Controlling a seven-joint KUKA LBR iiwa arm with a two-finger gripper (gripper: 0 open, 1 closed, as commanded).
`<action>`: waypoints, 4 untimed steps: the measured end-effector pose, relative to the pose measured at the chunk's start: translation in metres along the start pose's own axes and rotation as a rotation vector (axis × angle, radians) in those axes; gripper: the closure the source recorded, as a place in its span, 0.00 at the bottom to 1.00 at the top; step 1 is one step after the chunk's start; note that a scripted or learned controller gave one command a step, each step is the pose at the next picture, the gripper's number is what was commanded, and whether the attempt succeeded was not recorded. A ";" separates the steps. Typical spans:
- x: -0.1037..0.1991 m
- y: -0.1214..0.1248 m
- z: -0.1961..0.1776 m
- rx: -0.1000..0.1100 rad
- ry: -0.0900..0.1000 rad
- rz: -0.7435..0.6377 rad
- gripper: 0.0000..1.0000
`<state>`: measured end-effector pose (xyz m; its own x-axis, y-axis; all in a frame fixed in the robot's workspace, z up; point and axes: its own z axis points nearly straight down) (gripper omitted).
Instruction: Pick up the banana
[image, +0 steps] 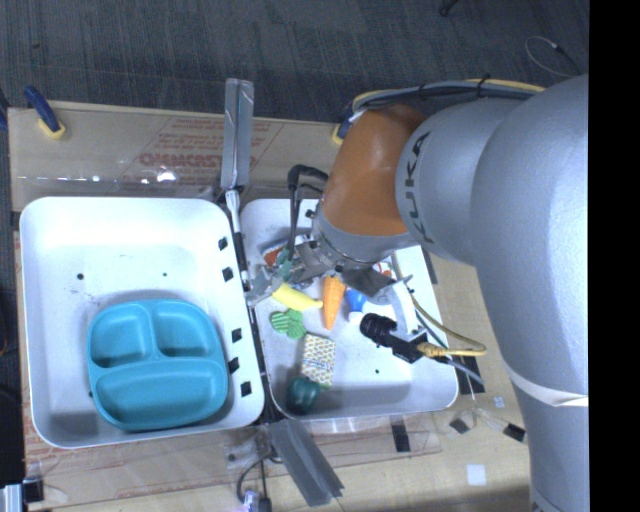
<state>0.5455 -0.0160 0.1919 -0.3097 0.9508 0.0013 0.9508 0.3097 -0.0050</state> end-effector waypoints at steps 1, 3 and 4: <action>-0.024 0.014 0.000 -0.003 -0.001 -0.008 0.00; -0.019 0.002 0.001 0.000 0.001 -0.049 0.00; -0.019 0.002 0.001 0.000 0.001 -0.049 0.00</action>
<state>0.5537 -0.0335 0.1907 -0.3558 0.9346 0.0021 0.9346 0.3558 -0.0046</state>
